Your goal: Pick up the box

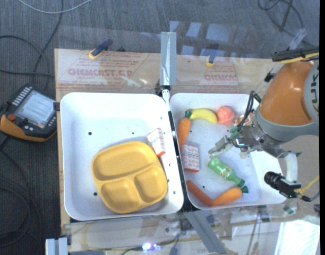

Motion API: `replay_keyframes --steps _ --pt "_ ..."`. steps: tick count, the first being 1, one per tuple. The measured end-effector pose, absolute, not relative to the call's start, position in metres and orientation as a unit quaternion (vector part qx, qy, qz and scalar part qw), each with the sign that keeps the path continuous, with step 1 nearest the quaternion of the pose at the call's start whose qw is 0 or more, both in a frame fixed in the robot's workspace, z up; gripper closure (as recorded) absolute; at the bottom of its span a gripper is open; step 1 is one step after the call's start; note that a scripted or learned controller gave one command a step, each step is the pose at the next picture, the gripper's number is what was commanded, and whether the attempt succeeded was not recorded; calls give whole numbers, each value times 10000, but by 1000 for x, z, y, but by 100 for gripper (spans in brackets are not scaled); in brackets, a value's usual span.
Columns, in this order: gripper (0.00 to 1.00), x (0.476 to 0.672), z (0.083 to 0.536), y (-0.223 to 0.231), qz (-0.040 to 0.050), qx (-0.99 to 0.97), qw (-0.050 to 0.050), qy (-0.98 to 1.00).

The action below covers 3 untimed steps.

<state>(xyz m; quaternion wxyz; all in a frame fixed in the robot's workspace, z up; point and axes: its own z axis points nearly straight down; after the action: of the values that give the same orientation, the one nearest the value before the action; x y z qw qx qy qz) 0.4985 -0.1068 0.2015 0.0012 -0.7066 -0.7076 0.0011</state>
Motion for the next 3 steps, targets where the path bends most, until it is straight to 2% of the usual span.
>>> replay_keyframes --steps 1,2,3 --pt "0 488 90 -127 -38 -7405 -43 -6720" --pt "0 565 90 -100 -26 -7992 -55 -6011" --pt "0 607 89 -104 -22 -8084 -44 -5886"
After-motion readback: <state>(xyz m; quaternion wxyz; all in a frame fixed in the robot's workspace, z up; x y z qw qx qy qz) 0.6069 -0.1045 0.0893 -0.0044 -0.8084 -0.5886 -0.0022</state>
